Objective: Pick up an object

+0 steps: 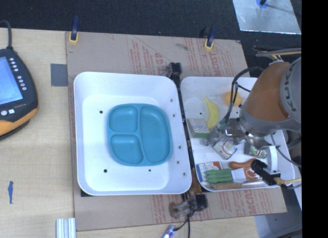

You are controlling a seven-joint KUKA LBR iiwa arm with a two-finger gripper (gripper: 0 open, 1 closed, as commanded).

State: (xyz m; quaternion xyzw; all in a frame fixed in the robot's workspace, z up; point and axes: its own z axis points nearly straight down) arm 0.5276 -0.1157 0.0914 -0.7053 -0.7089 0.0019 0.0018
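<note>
The right bin [197, 86] holds a jumble of small objects: a yellow banana [211, 112], an orange-yellow piece [230, 98], a grey-white packet [198, 126], a green and red box [221, 174] and a brown utensil [245, 164]. My gripper [227, 138] reaches down into the middle of this bin, over a crumpled white and red item [226, 149]. The arm's orange band [267, 96] and grey wrist hide the bin's right part. Nothing shows as lifted.
The left bin [87, 134] carries a blue divided plate [139, 133]. A teach pendant [13, 92] lies on the bench at far left. Clamps [209, 40] hold the cardboard sheet under the bins.
</note>
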